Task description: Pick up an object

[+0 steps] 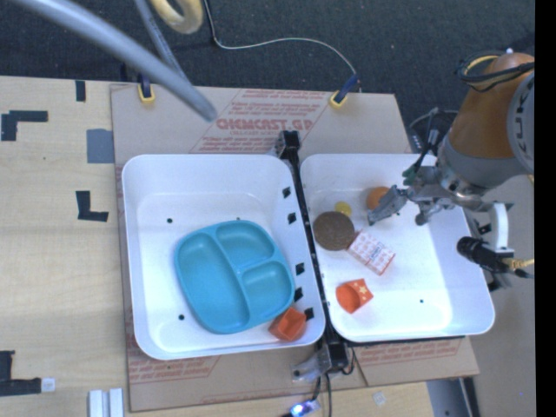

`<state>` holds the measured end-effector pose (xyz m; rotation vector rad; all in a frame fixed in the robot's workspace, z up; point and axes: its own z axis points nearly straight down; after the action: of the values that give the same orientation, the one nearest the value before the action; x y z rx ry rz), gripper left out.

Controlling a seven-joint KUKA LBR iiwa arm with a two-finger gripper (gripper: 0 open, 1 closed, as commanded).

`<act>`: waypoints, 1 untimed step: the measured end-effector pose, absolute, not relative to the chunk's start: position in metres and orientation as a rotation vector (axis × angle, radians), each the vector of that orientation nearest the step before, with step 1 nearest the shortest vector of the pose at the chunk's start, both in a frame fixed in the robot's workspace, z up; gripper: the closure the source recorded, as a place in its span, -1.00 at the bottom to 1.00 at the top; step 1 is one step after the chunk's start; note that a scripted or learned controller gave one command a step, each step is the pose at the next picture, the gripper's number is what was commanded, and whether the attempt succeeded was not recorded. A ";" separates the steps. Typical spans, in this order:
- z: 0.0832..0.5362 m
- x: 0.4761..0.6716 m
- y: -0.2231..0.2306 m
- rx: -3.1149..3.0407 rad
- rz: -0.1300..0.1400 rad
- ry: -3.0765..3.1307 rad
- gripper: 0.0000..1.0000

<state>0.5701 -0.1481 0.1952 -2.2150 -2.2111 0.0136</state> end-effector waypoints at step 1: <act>0.202 0.573 -0.148 -2.219 0.002 -2.222 -1.00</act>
<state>0.5732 -0.1478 0.2019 -2.2187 -2.2219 0.0019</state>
